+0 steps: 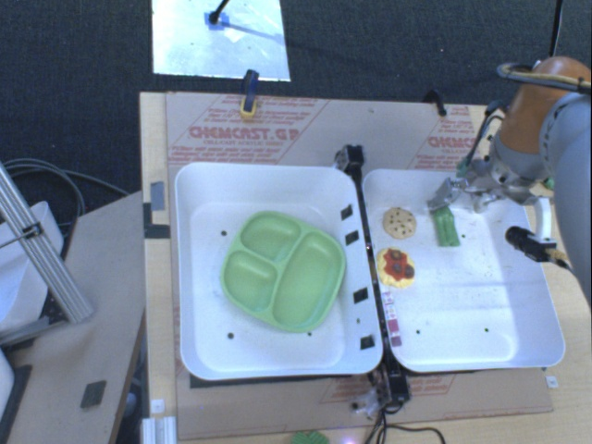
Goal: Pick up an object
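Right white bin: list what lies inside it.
Inside the right white bin lie a round tan cookie, a small pizza slice with red topping and a green rectangular block. The gripper hangs over the block, hiding the floor beneath it.

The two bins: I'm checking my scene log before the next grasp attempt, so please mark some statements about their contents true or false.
1. The green divided plate lies in the left bin. True.
2. The cookie lies in the left bin. False: it lies in the right bin.
3. The green stick lies right of the cookie. True.
4. The small pizza piece sits on the plate. False: it lies on the right bin's floor, below the cookie.
5. The gripper is above the right bin. True.
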Motion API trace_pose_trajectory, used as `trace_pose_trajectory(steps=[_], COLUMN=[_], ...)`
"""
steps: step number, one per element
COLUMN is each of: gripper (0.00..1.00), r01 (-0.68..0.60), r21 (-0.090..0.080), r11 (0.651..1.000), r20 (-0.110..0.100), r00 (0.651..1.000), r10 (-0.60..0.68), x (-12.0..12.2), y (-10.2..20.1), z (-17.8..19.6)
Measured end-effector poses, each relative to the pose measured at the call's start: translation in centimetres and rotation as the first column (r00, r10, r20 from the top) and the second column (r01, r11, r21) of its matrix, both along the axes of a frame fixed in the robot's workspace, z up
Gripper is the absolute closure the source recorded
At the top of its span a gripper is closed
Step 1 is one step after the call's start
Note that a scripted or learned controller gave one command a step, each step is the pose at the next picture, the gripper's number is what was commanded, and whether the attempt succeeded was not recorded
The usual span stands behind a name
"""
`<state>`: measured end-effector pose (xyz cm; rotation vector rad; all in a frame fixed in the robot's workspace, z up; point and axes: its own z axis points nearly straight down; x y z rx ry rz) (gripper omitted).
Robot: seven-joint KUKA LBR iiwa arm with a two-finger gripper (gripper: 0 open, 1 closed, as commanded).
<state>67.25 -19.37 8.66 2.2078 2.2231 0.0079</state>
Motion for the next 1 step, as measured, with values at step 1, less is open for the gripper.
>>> trace_pose_trajectory(steps=[1], gripper=[0.00], r01=[0.006], r21=[0.002], r11=[1.000], r20=[-0.010], r00=[1.000], r10=[-0.006], x=[-3.32], y=[-0.53], z=[-0.19])
